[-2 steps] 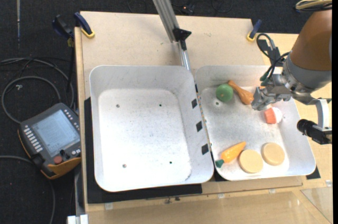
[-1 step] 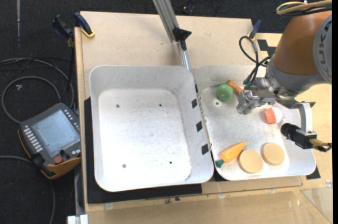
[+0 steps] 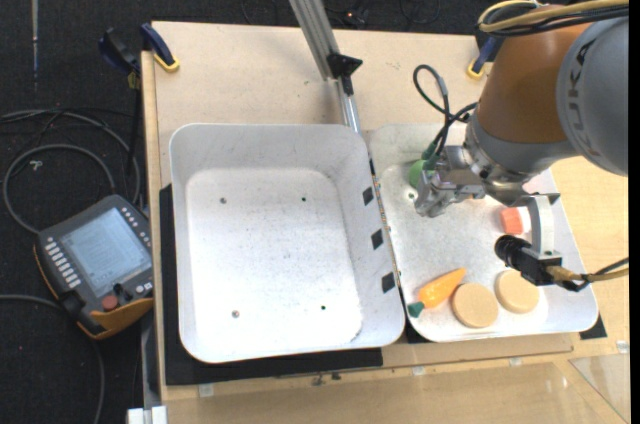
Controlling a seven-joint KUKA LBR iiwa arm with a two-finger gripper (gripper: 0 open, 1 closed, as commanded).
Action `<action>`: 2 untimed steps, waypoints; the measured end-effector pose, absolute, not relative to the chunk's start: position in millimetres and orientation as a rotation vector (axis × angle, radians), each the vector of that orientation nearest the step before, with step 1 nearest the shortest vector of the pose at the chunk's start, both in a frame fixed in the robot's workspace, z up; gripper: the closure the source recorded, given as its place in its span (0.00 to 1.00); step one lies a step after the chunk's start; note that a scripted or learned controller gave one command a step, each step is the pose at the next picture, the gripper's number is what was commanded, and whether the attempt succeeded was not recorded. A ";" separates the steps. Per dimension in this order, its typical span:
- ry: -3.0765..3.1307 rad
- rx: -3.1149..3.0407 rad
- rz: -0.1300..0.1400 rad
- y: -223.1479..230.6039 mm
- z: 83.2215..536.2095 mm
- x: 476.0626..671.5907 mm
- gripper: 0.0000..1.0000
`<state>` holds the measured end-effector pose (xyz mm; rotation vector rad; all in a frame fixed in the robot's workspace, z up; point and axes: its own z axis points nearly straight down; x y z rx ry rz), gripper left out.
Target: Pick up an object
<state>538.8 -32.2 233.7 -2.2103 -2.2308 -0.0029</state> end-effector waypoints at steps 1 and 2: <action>-2.231 -2.209 -0.002 31.8 238.0 538.6 1.00; -2.229 -2.210 0.000 81.5 228.4 529.1 1.00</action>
